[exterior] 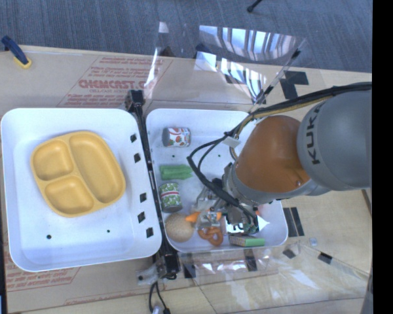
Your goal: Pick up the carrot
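Note:
The carrot is a small orange piece on the floor of the right bin, near its front. My gripper hangs just to the right of the carrot, low over the bin, under the grey arm and its orange band. The gripper's body and cables hide part of the carrot, and I cannot make out whether they touch.
Around the carrot lie a beige round item, a brown pretzel and a green-tipped item. Farther back are a green can, a green vegetable and a red-and-white can. The left bin holds a yellow divided plate.

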{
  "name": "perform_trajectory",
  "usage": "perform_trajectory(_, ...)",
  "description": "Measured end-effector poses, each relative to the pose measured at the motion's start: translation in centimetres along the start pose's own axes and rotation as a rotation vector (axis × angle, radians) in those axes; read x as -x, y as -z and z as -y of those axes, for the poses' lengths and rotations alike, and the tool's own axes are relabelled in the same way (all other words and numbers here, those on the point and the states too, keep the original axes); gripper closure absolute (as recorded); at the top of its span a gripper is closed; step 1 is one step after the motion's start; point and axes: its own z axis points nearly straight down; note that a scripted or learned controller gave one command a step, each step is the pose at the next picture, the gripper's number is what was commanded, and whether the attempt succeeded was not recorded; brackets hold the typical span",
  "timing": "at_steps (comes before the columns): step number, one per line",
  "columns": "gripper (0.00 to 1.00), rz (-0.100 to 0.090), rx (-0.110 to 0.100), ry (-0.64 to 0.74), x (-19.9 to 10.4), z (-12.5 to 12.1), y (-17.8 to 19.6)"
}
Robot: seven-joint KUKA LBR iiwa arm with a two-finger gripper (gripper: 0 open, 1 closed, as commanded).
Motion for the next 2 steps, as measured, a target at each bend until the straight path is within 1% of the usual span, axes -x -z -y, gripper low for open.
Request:
perform_trajectory(1,1.00,0.003,0.000,-0.174,0.0,-1.3,13.2)
perform_trajectory(2,1.00,-0.004,0.000,-0.549,-0.4,-4.7,14.6)
